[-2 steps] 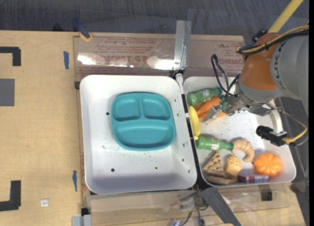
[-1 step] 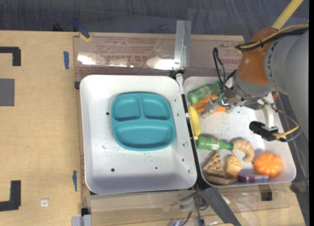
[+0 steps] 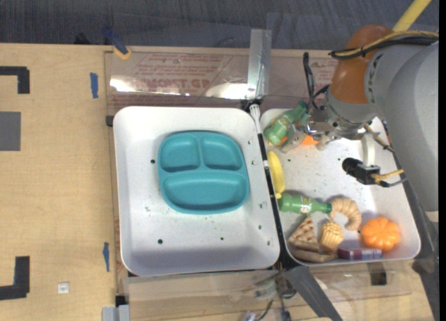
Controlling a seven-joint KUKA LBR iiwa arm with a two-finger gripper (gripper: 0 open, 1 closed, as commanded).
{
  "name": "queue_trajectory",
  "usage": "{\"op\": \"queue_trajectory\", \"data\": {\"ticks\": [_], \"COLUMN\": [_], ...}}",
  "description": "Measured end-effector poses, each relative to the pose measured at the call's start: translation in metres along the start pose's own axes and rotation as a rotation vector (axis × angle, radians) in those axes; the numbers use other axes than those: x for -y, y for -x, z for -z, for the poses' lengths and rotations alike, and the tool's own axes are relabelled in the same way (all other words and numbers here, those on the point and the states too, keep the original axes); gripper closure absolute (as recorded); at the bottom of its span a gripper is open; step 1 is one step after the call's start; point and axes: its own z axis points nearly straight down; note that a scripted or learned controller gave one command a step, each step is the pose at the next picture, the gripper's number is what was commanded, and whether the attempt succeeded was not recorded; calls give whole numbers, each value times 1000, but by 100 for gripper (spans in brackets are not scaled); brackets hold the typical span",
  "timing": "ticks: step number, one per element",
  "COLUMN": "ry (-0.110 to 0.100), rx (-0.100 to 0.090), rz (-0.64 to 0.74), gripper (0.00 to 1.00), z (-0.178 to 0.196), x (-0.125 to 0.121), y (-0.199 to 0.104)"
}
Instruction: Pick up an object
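Half-hidden green bottle (image 3: 281, 129) beside gripper (image 3: 315, 131) (its tips unclear).

A robotics lab: a plywood desk (image 3: 56, 173) marked with black and blue tape (image 3: 93, 84), two white bins (image 3: 132, 243) fixed side by side, a grey arm (image 3: 411, 104) above toy food (image 3: 380, 232).

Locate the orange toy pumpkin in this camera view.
The pumpkin sits in the right bin, in its near right corner, just right of the croissant.
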Motion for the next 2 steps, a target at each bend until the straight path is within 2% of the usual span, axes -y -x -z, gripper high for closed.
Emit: {"op": "queue_trajectory", "data": {"ticks": [1, 2], "ry": [-8, 5], "rx": [3, -2], "rz": [3, 198], "gripper": [100, 100], "z": [8, 2], "x": [1, 86], "y": [1, 14]}}
